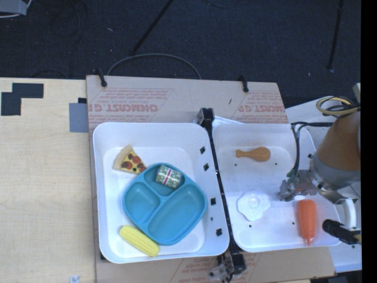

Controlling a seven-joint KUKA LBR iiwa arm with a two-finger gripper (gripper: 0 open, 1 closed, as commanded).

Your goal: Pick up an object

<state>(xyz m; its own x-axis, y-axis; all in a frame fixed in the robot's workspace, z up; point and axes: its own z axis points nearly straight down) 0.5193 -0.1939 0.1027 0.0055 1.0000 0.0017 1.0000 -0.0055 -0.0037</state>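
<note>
Yellow plastic corn cob (139,240) below round blue divided plate (177,217), orange carrot (306,220) just beside gripper (288,191), grip state indeterminable.

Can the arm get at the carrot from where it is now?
Probably yes. The carrot lies in the open on the right bin's floor, just beside the tool, with nothing on top of it; the fried egg sits apart to its left.

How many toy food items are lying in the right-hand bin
3: a chicken drumstick toward the back, a fried egg near the divider, and an orange carrot at the front right beside the arm. Another could be hidden under the arm.
</note>
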